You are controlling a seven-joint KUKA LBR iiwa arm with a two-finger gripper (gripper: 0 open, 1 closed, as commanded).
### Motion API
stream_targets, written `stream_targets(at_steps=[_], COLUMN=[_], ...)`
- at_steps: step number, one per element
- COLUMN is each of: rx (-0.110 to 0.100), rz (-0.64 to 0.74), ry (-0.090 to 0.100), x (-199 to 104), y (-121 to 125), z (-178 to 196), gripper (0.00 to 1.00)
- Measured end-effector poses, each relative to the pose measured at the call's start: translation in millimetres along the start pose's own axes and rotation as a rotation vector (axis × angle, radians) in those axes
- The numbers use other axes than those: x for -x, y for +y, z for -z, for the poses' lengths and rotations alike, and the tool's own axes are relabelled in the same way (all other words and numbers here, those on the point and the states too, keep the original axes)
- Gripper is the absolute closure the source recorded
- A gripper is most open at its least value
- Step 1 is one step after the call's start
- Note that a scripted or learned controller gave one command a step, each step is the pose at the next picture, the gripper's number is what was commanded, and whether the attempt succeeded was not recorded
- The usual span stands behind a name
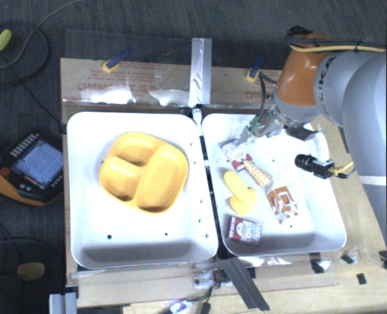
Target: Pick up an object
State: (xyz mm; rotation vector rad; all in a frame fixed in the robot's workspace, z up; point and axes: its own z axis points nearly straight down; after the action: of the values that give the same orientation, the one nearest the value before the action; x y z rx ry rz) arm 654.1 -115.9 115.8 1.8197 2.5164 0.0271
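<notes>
We've got a handful of small things in the right bin (324, 231), and any of them could be the one to pick up. Closest to the gripper (257, 128) is a small red-and-white packet (232, 150) at the far left of that bin; there's print on it but we can't read any of it. Just beside it, going right and nearer, is a striped wrapped bar (257, 173), tilted. Then a yellow banana-shaped toy (239, 193) lies in the middle of the bin's left half, and to its right there's a white and orange packet (283, 203) with a blocky orange logo we can't make out. At the near left corner sits a dark red carton (244, 229) with white lettering, too small to read.

The left bin (82, 241) has one big yellow lumpy cushion-like thing (143, 171) in the middle, well apart from everything else. A metal strip (201, 70) stands at the far end between the two bins. Off the bench on the left, a handheld controller (30, 169) with a screen lies on the dark floor.

The gripper hangs over the far left part of the right bin, right above or against the red-and-white packet, can't tell which. Whether its fingers are spread or closed, we honestly can't tell from this angle. A black fitting (313, 164) sticks out from the arm (350, 97) over the bin's right side.
</notes>
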Motion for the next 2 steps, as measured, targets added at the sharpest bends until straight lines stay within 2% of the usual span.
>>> stream_targets(at_steps=[1, 2], rx=[0.000, -0.005], rz=[0.100, -0.152], ry=[-0.003, 0.000], x=[-0.8, -5.8], y=[-3.5, -0.9], z=[-10.1, -11.3], gripper=[1.00, 1.00])
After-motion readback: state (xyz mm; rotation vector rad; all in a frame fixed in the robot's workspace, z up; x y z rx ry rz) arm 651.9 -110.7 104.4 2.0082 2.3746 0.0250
